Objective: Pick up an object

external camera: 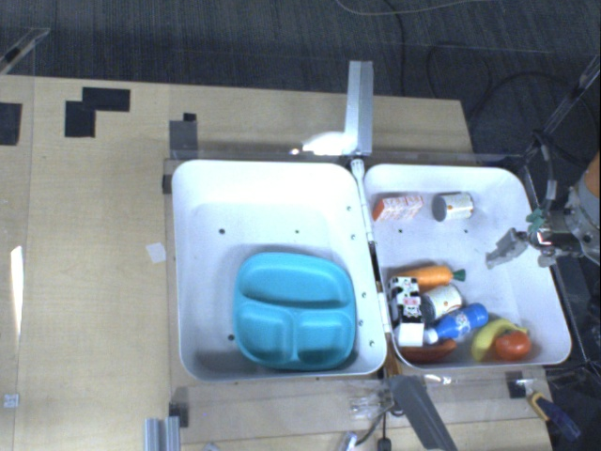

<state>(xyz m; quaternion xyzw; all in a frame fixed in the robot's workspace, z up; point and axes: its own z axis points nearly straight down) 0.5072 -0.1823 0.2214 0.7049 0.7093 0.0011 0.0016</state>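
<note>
My gripper (524,251) hangs over the right side of the right bin (507,188), open, with nothing between its fingers. Left of it along the bin's back lie a red-and-white carton (399,207) and a silver can (453,206). Toward the bin's front is a cluster: a carrot (432,275), a black-and-white box (407,296), a white can (443,300), a blue bottle (461,323), a banana (487,336) and a red tomato (513,346). The gripper touches none of them.
A blue divided tray (296,310) lies in the front half of the left bin (216,205). A metal post (360,111) stands behind the wall between the bins. Bare white floor lies under the gripper and at the right bin's middle.
</note>
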